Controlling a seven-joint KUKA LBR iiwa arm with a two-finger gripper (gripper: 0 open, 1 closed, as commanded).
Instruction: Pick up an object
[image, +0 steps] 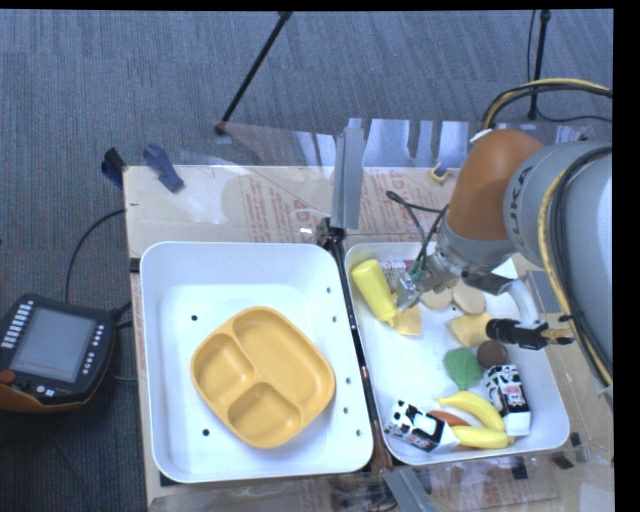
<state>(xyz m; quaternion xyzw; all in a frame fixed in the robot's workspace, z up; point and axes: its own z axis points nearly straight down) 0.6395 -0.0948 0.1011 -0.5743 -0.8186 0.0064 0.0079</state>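
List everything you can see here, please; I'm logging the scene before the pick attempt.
shallow white plastic bins: two, white, side by side on the bench
yellow three-compartment plastic plate: one, yellow, in the left bin
yellow plastic squeeze bottle: one, yellow, upper left of the right bin
yellow toy bananas: one bunch, yellow, near front of the right bin
black-and-white cow-print cartons: two, one right of the bananas, one at front left of the right bin
green leaf-shaped toy: one, green, middle of the right bin
small brown round toy: one, brown, beside the green toy
handheld control pendant with screen: one, grey and orange, on the floor at left
pincer: one, dark, low over the right bin beside the bottle
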